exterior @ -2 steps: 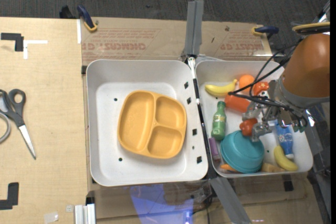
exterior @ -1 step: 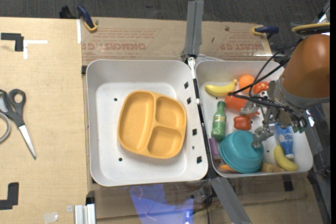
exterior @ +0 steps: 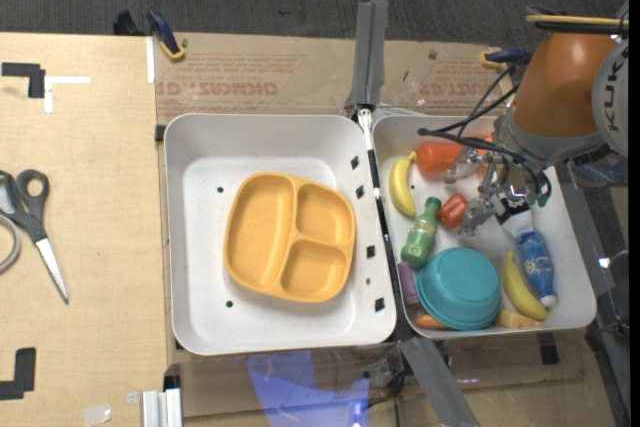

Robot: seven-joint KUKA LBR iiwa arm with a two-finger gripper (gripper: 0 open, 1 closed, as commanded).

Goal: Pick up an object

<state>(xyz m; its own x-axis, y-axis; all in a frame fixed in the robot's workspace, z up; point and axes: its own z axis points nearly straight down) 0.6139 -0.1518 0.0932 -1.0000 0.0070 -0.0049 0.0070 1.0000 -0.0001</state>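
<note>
The arm [exterior: 575, 85] reached in from the right over the right-hand bin [exterior: 572, 315], with the gripper [exterior: 487, 207] lowered among the objects in that bin's upper half. Whether the claw was spread, pressed together or pinching anything could not be told — cables and the wrist hardware obscured it, and nothing was plainly seen in its grasp.

The object nearest the gripper was a small red item [exterior: 452, 209], just to the left of the tool and apparently touching or nearly touching it. It was judged the likely target. It looked like a toy piece of moulded plastic: light, stiff, smooth and somewhat rounded, so liable to squirt sideways if pinched off-centre. A grip across its narrower middle would be advisable.

Neighbours were crowded. A green bottle [exterior: 421, 232] lay tilted just beside the red item to the left; a yellow banana [exterior: 401, 186] lay against the bin's left wall; an orange-red object [exterior: 436, 158] sat above. Nearer the front lay a teal bowl [exterior: 459, 287], a second banana [exterior: 521, 287] and a blue-and-white bottle [exterior: 536, 264] — all near one another.

The left-hand bin [exterior: 190, 245] held a yellow divided plate [exterior: 290, 237], well apart from the gripper. Scissors [exterior: 36, 225] lay on the bench to the far left.

The pick was judged not yet accomplished.
</note>
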